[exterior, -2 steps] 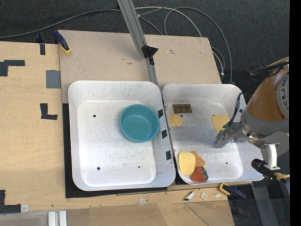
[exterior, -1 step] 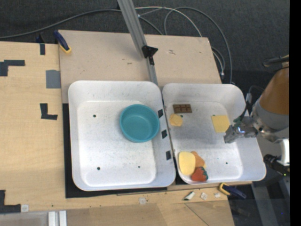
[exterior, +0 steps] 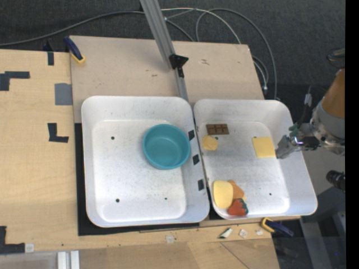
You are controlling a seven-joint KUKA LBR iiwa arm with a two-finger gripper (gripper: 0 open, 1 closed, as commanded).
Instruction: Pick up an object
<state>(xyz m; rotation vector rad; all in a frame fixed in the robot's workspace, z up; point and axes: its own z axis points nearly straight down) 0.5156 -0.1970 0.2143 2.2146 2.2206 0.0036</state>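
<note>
My gripper hangs over the right edge of the right bin, just right of a flat yellow square. Nothing shows between its fingers. In the same bin lie a brown chocolate bar, a small yellow round piece, and a yellow block beside orange and red pieces near the front. A teal bowl sits in the left bin.
A grey metal pole slants down to the divide between the bins. Cables loop behind the right bin. Yellow-and-blue clamps sit at the board's far left corner and front right.
</note>
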